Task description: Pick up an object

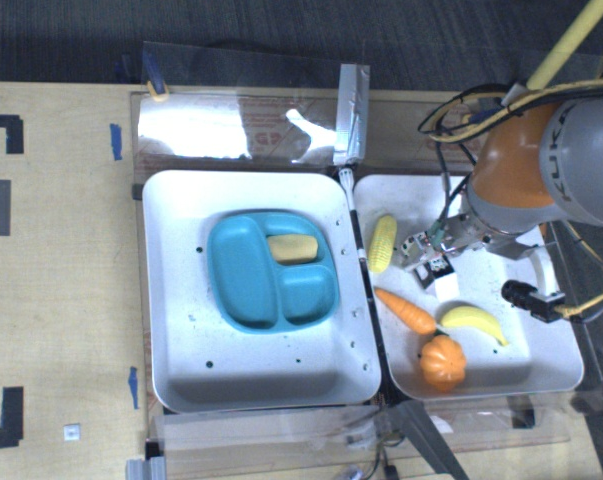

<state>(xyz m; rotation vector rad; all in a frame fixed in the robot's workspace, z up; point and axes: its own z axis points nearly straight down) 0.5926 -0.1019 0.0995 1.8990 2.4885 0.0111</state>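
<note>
Done: nothing lifted; we see corn (382, 243), carrot (406, 310), banana (473, 321) lying in the right bin (556, 353).
Fingers: gripper (428, 259) low beside corn; we cannot tell their spread.
Left: grasp, lift.

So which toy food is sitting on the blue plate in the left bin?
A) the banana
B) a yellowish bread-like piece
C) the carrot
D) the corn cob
B: a yellowish bread-like piece lies in one compartment of the blue plate, while the banana, carrot and corn cob all lie in the right bin.
</note>
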